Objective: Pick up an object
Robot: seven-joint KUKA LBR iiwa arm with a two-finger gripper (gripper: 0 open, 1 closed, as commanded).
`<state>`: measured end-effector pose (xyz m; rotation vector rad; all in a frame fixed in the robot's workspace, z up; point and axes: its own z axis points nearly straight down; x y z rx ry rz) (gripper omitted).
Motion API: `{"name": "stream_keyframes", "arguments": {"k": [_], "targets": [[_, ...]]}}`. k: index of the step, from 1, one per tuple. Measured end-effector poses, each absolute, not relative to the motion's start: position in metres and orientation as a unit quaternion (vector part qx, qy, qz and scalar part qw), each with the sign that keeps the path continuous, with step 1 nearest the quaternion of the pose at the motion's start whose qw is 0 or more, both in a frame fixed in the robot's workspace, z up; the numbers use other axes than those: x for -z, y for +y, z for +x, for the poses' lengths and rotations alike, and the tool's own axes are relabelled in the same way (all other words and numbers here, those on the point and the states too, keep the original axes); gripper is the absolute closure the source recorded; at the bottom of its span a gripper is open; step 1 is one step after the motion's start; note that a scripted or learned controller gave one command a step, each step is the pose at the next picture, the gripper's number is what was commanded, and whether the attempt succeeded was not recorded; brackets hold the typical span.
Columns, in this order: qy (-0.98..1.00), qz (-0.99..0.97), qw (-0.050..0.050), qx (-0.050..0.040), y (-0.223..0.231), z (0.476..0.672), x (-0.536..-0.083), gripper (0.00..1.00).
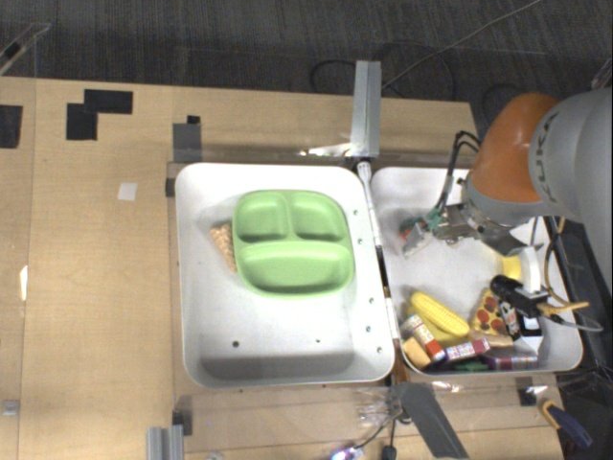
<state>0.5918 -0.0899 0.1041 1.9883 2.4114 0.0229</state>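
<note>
My gripper hangs low over the bare upper-left floor of the right bin, on the grey arm with its orange band. Nothing shows in it. The bin's loose things lie toward the front, apart from the gripper: a yellow corn cob, a toy pizza slice, a small brown bottle and a dark red marker. In the left bin a green divided plate lies flat.
A tan grainy piece pokes out from under the plate's left edge. A metal post stands behind the wall between the bins. The arm covers the right bin's back right corner.
</note>
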Motion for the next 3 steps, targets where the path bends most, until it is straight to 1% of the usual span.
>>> {"name": "stream_keyframes", "arguments": {"k": [1, 2, 3], "targets": [[0.783, 0.622, 0.003, -0.0021, -0.136, 0.671, -0.088, 0.00], [0.786, 0.618, 0.008, -0.0047, -0.133, 0.675, -0.102, 1.00], [0.806, 0.592, 0.004, -0.0025, -0.091, 0.652, -0.189, 1.00]]}}
